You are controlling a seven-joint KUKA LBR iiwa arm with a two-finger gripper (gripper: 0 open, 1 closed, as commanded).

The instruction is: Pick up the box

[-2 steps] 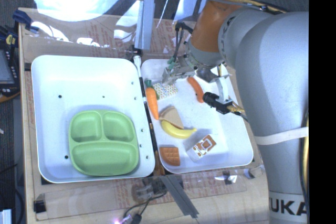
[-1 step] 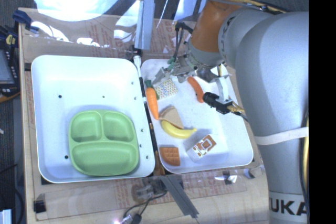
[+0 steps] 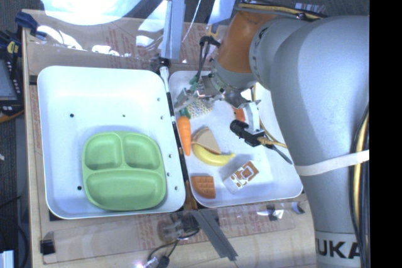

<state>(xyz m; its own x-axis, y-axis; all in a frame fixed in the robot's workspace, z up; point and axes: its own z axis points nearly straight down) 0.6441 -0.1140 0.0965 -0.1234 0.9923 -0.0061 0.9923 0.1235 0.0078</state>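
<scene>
Two white bins sit side by side on the desk (image 3: pixel 94 56), and the box (image 3: pixel 244 174) the task wants is in the right bin (image 3: pixel 286 180), near its front edge, lying flat with a brown and orange print on top. It's just right of the banana (image 3: pixel 212 155) and the waffle (image 3: pixel 203 186), close but apparently not touching either.

The end effector (image 3: pixel 202 91) hangs over the back-left corner of the right bin, well apart from the box, and nothing is between its fingers as far as I can see. Whether it's released or clenched I honestly can't tell, there's too much clutter around the tip. So my read is we're at the reach step, with no grab yet. The next move would be to swing the arm (image 3: pixel 301 103) toward the front of the bin, line up over the box and come straight down, keeping clear of the banana next door.

Count in the right bin: one box, one banana, one carrot (image 3: pixel 183 135), one waffle, one tan wedge of something (image 3: pixel 205 138) under the banana. The left bin (image 3: pixel 56 135) holds one green divided plate (image 3: pixel 124 170) with three compartments.
</scene>
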